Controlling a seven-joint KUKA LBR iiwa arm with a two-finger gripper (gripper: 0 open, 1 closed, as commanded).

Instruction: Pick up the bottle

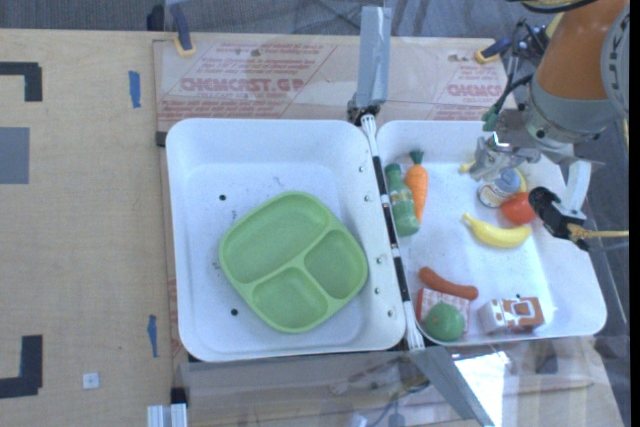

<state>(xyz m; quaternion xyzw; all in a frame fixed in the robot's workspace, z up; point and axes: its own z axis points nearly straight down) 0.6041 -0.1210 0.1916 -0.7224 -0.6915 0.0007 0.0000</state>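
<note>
White right bin (590, 315), arm (575, 55) overhead

Two white bins: left bin (200, 155) and right bin (590, 300). One green divided plate (292, 262) (three compartments) in the left bin. The right bin holds one green bottle (401, 202), one carrot (417, 187), one banana (497, 233), one red tomato-like piece (517, 209), one sausage (447, 283), one green round fruit (444, 320), and one small toy vehicle (512, 313).
</note>
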